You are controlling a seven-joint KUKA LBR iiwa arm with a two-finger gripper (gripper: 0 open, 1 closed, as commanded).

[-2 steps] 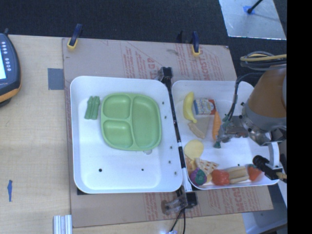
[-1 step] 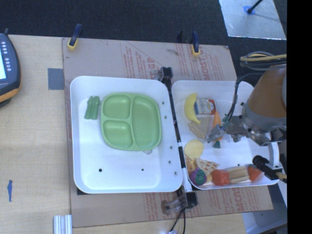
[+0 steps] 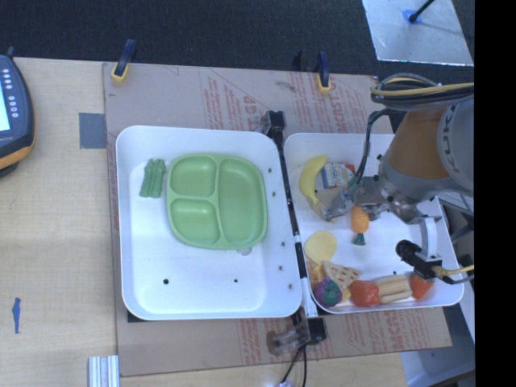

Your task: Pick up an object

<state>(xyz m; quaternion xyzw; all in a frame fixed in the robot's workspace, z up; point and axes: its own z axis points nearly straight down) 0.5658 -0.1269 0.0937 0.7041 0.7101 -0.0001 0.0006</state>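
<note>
Camera view: arm's jaws (image 3: pixel 359 208) over the carrot (image 3: pixel 359 222); their state unclear

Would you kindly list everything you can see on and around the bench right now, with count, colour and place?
Bins: two, white, side by side on the bench.
Divided plate: one, green, in the left bin.
Bean pods: one bunch, green, left of the plate.
Banana: one, yellow, right bin's upper left.
Carrot: one, orange, middle of the right bin.
Round slice: one, pale yellow, right bin's left side.
Tomato: one, red, right bin's lower edge.
Clamps: two, blue and yellow, on the board's top edge.
Handheld controller: one, black and orange, far left.
Arm: one, grey with an orange band, over the right bin.
</note>
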